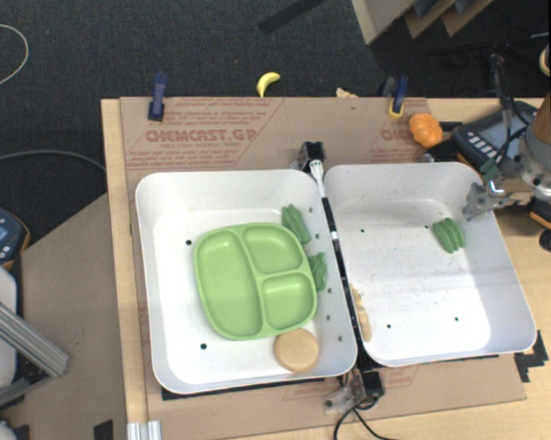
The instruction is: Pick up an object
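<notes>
Claw [478, 201] at right bin's [496, 342] far right edge, grip state unclear, green pickle [448, 235] just beside, apart.

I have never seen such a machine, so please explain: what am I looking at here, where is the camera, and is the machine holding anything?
One camera looks down at a slant on a bench with two white bins. The left bin holds a green divided plate, a round tan piece and green pieces beside the plate. The right bin holds one green piece. The robot arm's gripper reaches in from the right, near that piece. Nothing is seen held.
</notes>
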You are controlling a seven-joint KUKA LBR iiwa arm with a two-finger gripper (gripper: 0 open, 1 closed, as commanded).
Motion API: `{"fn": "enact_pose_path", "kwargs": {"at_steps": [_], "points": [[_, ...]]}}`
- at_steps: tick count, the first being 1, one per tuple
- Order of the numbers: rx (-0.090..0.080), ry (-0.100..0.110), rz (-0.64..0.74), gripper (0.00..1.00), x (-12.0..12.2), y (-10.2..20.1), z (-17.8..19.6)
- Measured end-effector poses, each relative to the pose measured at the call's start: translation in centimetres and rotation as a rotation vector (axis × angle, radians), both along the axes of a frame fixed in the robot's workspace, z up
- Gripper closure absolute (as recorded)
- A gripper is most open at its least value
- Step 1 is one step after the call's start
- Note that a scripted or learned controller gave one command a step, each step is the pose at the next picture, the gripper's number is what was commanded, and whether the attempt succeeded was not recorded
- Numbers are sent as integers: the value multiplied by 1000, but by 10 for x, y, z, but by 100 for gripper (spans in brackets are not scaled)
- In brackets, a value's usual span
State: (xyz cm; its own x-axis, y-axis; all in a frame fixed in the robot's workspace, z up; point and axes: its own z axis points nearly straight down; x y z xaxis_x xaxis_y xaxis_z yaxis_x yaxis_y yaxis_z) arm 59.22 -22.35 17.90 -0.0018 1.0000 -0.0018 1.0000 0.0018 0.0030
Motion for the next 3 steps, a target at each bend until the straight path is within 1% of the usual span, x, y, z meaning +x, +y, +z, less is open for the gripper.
{"fn": "enact_pose_path", "kwargs": {"at_steps": [1,2,3], "points": [[0,1,0,100,4,0,-6],[-1,-2,0,100,23,0,-1],[0,-1,0,100,30,0,6]]}}
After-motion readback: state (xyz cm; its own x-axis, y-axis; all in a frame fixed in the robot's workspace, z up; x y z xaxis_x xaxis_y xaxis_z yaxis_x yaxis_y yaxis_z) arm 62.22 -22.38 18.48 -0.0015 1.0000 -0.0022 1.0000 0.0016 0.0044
